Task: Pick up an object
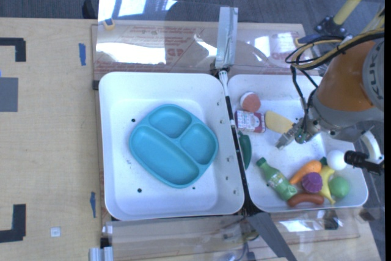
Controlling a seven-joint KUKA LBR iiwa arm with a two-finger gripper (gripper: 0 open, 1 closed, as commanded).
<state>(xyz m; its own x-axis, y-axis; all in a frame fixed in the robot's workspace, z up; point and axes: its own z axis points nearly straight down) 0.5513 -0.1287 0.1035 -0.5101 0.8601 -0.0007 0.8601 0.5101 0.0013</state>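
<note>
Grey metal fingers of the gripper (pixel 292 137) hang in the right bin (pixel 269 183), spread apart with nothing between them. Just up-left of the jaws lies a yellow block (pixel 278 122); a green bottle (pixel 275 178) lies below them.

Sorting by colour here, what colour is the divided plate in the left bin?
Light blue plate, in the camera view.

No print can be read: the red lettering on the clear panel (pixel 160 40) at twelve o'clock and the carton's (pixel 249 121) label blur.
</note>
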